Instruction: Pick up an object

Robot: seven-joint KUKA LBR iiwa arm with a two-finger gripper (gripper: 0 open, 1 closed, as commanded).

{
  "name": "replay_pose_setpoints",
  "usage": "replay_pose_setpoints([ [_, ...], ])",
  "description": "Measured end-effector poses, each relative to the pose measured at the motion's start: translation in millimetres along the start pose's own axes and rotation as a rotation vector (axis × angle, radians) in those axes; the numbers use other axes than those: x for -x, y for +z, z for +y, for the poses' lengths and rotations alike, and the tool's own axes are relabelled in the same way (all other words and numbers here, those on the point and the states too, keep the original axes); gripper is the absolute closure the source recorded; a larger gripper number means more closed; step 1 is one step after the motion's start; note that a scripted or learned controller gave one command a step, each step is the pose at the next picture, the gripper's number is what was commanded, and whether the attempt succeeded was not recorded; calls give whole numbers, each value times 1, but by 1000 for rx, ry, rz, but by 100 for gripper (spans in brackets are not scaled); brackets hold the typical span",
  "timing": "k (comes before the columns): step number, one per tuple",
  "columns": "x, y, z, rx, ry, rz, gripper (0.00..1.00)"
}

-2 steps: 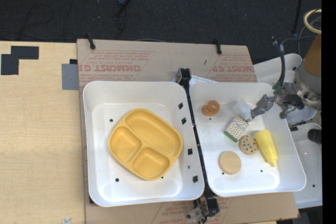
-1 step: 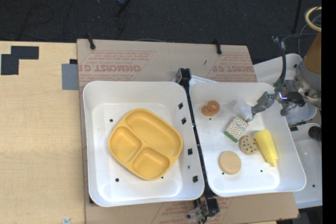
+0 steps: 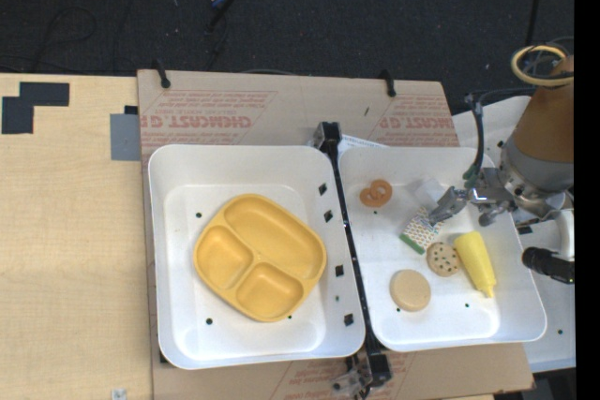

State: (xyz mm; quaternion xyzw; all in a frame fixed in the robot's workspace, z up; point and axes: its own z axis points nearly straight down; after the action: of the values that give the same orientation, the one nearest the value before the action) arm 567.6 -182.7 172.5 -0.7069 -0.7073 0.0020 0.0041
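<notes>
**Approach over the right bin, nothing gripped yet**

I read this as the approach step; the gripper (image 3: 466,202) hung low over the upper right part of the right bin (image 3: 525,328), its fingers (image 3: 448,204) spread apart with nothing between them; no object had been lifted.

The candidates all lay in that bin: a small checked packet (image 3: 421,229) just beside the left fingertip; a brown cookie (image 3: 442,259) below it, touching or nearly touching a yellow bottle-like toy (image 3: 476,262); a pale round disc (image 3: 411,289) further down; an orange ring (image 3: 377,193) apart toward the divider. The left bin (image 3: 169,201) carried a yellow divided plate (image 3: 260,256), well away from the arm.

My judgement was that the packet was the nearest target; the next move would call for a short shift toward it, a descent, then closing the fingers squarely across it.

Room was mixed; the packet, cookie and yellow toy were crowded together, so spread fingers could nudge a neighbour; the ring and the disc each had open floor around them; the bin's right wall and the central divider (image 3: 342,229) stood clear of the cluster; the counter (image 3: 66,248) to the left was bare wood.
</notes>
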Motion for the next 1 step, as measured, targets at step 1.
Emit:
replay_pose_setpoints([
  [1, -4, 61, -5, 3, 0, 0, 0],
])
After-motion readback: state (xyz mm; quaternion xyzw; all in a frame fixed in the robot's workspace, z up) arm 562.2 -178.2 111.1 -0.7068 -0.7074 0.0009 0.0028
